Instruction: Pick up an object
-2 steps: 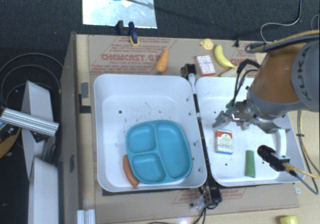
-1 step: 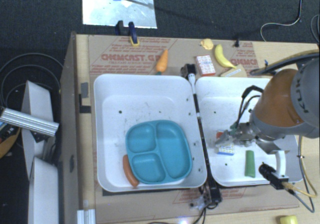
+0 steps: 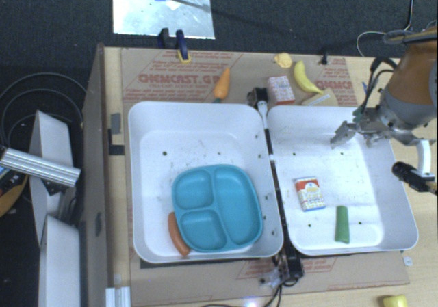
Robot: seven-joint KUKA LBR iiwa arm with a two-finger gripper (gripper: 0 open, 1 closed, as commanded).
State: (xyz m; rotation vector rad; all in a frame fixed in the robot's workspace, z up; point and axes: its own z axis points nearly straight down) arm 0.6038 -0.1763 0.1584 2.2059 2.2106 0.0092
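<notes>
In the right bin (image 3: 383,237) lie a small red and white box (image 3: 310,193) and, nearer the front, a green stick-shaped piece (image 3: 341,223). The left bin (image 3: 147,162) holds a blue divided plate (image 3: 216,207) with an orange sausage (image 3: 177,234) against its front left edge. My gripper (image 3: 356,132) hangs over the back part of the right bin, up and to the right of the red and white box, with nothing seen in it.
Behind the bins on the cardboard lie a carrot (image 3: 221,85), a small pink box (image 3: 281,89), a banana (image 3: 305,78) and a yellow bit (image 3: 282,60). The arm's orange band (image 3: 417,76) and cables fill the right side. A yellow object (image 3: 394,301) sits at the front right corner.
</notes>
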